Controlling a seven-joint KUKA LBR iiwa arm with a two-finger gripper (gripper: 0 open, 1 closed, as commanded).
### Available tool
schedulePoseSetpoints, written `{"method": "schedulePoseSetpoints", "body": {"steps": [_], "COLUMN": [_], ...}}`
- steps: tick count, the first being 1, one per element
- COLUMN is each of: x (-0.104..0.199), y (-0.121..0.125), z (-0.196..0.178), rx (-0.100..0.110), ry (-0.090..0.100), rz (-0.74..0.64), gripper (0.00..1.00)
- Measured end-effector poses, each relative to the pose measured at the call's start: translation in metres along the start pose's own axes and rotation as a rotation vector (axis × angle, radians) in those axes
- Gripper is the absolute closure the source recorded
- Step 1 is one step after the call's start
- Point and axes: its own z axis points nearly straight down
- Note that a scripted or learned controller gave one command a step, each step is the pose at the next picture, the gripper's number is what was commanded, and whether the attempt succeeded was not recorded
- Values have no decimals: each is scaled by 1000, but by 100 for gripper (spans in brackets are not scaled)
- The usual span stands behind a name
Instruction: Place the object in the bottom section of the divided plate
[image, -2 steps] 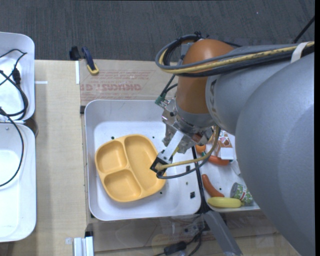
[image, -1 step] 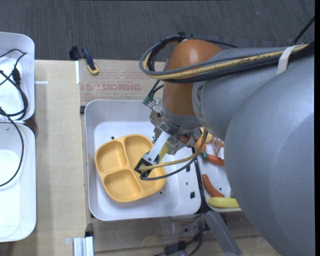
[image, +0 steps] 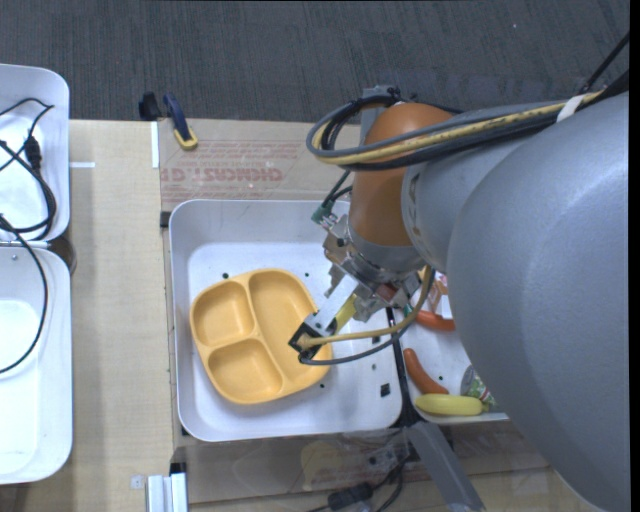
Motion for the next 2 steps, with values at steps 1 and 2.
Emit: {"method": "schedulePoseSetpoints", "body": {"steps": [1, 2], "x": [0, -1], "y": [0, -31], "z": [0, -99], "rx": [0, -2], "ry": [0, 3], "rz": [0, 111], "gripper": [0, 0]}}
